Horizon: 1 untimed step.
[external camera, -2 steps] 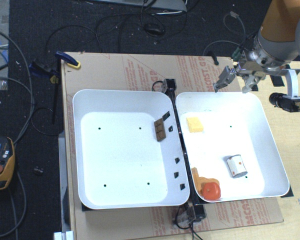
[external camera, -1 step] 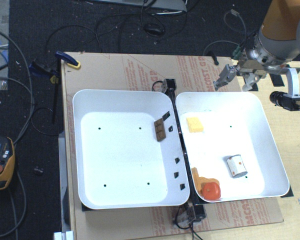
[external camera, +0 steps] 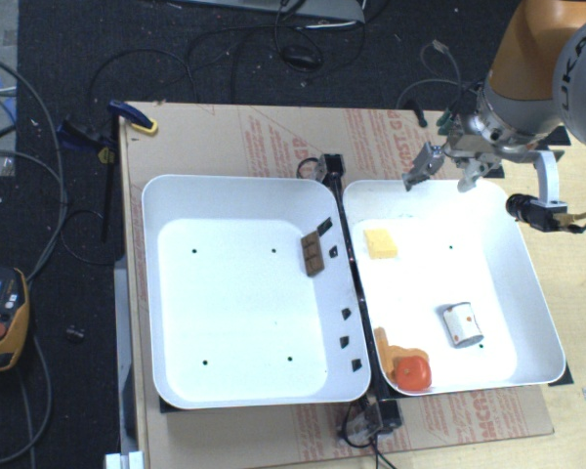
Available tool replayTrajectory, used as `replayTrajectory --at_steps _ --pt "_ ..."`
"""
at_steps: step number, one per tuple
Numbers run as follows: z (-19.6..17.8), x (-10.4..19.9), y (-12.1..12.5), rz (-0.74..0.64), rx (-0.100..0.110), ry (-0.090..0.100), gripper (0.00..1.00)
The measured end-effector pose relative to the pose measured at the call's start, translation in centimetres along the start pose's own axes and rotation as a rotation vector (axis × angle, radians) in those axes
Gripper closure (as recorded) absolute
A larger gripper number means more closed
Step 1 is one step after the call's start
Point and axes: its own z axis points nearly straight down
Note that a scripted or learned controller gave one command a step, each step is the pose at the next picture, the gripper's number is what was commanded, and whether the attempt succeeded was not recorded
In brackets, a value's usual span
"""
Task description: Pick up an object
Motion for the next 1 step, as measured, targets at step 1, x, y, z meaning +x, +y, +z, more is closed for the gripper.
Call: replayTrajectory --at_steps 1 --pt "6.3 -0.24 -0.3 0.001 0.002 0.0 0.0"
